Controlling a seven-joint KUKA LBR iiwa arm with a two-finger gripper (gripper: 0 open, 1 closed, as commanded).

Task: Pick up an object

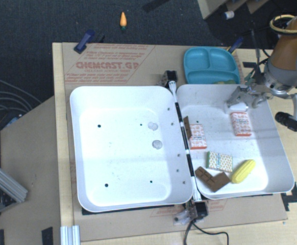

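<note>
My gripper (244, 99) hangs over the far right part of the right bin (271, 152), below the grey arm with its orange band (286, 47). Just in front of it lies a red and white packet (241, 123), a little apart from the gripper. A second red and white packet (197, 136) lies near the bin's left wall. Toward the front sit a green patterned packet (220, 161), a yellow corn-shaped toy (243, 171) and a brown L-shaped piece (212, 178). I see nothing held in the gripper.
The left bin (87, 137) holds two small grey discs (155, 135). A blue divided tray (211, 65) stands behind the right bin. A blue clip (83, 42) lies at the board's far left corner. Cables run near the arm.
</note>
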